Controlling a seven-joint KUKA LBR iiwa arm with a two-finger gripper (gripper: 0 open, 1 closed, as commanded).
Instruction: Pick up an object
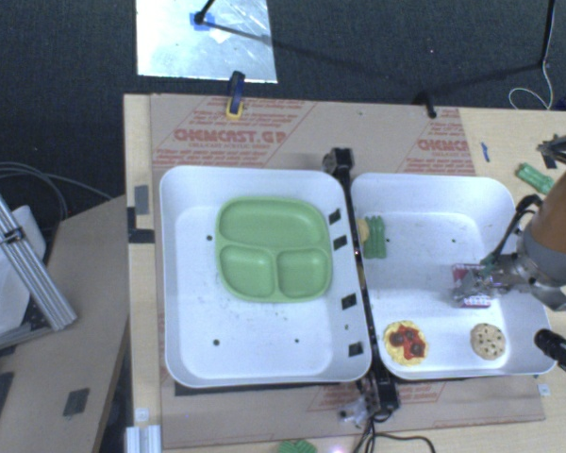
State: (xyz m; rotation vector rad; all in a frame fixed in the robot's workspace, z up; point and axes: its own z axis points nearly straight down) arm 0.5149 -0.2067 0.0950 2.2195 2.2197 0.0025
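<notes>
Gripper [472, 287] hangs low at right of frame, inside the right bin [434, 196], above the cookie [489, 341] and pizza [406, 341], poised to descend; its grasp cannot be told

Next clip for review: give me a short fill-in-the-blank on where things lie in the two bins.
1. The green divided plate lies in the ____ bin.
2. The cookie lies in the ____ bin, near its front edge.
3. The small pizza lies to the ____ of the cookie in this view.
4. The gripper is over the ____ bin.

Missing words: left; right; left; right
</notes>
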